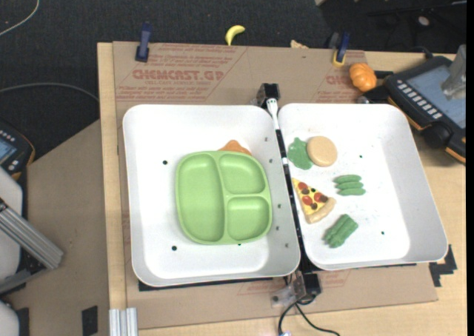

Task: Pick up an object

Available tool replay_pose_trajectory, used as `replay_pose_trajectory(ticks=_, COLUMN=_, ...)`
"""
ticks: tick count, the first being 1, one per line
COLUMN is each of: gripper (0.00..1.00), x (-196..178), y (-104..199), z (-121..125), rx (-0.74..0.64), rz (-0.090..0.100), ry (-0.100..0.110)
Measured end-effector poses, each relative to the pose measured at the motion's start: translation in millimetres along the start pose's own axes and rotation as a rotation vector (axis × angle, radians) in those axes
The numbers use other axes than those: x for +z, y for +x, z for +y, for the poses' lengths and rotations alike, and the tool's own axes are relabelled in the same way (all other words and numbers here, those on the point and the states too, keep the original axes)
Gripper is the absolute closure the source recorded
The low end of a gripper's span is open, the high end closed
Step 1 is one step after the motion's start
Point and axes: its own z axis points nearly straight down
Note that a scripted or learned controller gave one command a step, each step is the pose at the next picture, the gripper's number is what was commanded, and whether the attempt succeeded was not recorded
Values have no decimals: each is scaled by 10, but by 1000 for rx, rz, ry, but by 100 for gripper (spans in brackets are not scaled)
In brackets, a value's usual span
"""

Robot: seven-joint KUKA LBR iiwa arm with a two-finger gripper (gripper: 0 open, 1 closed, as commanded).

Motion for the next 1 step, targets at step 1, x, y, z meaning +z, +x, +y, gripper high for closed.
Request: replay_pose_trajectory(ticks=1, gripper=100, x=-105, y=-1, z=7, rx=0, rz=-1, ry=-3)
